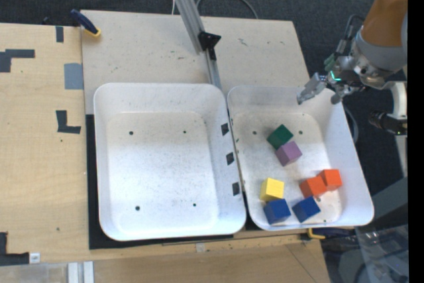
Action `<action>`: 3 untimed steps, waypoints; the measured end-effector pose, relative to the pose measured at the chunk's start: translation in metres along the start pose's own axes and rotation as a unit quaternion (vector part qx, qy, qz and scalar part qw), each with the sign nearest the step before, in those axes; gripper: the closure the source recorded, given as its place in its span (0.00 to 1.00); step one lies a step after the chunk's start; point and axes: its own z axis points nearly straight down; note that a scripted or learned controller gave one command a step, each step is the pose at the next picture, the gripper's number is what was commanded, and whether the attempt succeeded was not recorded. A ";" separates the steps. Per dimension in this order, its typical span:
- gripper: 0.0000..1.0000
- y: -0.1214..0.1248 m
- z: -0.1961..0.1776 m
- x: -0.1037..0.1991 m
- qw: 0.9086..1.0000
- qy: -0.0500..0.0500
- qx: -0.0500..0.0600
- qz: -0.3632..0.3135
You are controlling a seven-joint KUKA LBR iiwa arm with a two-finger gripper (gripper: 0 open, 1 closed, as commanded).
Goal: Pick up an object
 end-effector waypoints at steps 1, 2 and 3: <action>0.00 0.008 0.057 0.007 1.000 0.001 0.002 0.000; 0.00 0.005 0.122 0.011 1.000 0.001 0.003 0.000; 0.00 0.005 0.145 0.013 1.000 0.000 0.000 0.000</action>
